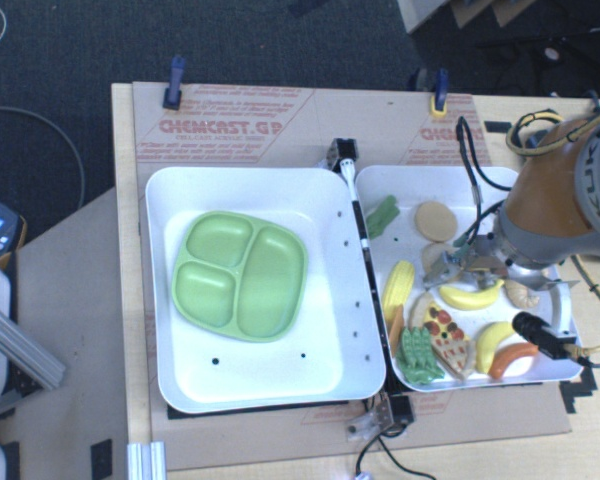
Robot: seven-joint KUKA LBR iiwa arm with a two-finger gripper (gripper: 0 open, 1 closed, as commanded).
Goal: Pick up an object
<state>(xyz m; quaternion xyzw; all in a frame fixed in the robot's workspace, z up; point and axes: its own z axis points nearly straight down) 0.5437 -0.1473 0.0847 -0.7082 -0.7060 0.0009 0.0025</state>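
Note:
The right bin [500, 180] holds several toy foods. Among them are a tan round cookie [436, 220], a green piece [382, 215], a yellow corn cob [398, 286], a banana [470, 295], a pizza slice [448, 338], a green broccoli [418, 354] and a yellow and red piece [505, 351]. My gripper [465, 265] is low in this bin, just above the banana and right of the corn cob. The grey wrist and orange band [545, 193] hide the bin's right part.
The left bin [170, 298] holds a green divided plate [242, 274]. A black ridge with clips [358, 230] separates the two bins. Cables [470, 158] trail over the right bin's back edge. Clamps hold the cardboard base at the back.

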